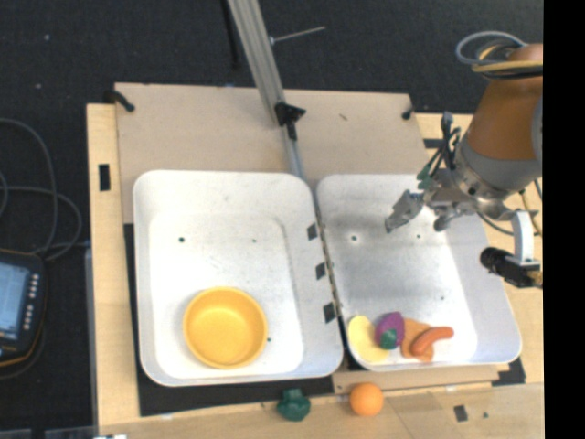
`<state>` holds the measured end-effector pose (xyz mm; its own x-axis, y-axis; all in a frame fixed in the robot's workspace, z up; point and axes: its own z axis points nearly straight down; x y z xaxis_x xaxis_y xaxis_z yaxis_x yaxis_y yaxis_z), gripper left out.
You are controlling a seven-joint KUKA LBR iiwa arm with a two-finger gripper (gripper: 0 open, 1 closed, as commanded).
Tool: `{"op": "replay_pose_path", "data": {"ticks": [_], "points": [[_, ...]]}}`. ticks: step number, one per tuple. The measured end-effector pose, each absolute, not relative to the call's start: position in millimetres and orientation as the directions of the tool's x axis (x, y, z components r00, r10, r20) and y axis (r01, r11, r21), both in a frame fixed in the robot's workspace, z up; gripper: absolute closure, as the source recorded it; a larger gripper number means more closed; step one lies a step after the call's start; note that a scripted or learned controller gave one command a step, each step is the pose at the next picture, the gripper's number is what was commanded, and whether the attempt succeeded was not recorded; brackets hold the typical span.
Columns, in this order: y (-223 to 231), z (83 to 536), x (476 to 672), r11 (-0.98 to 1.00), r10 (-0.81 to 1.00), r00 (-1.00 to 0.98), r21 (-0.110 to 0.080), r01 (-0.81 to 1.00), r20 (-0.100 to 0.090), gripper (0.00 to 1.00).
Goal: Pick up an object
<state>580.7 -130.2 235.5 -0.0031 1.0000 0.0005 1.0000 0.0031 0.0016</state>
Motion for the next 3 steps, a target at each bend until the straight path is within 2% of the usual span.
{"op": "replay_pose_path", "data": {"ticks": [1, 3], "points": [[-130, 236, 580.7, 0.002, 1.0, -0.002, 0.002, 1.0, 0.001, 0.0], [-124, 154, 579.8, -0.004, 1.0, 0.004, 0.001, 1.0, -0.001, 0.0]]}}
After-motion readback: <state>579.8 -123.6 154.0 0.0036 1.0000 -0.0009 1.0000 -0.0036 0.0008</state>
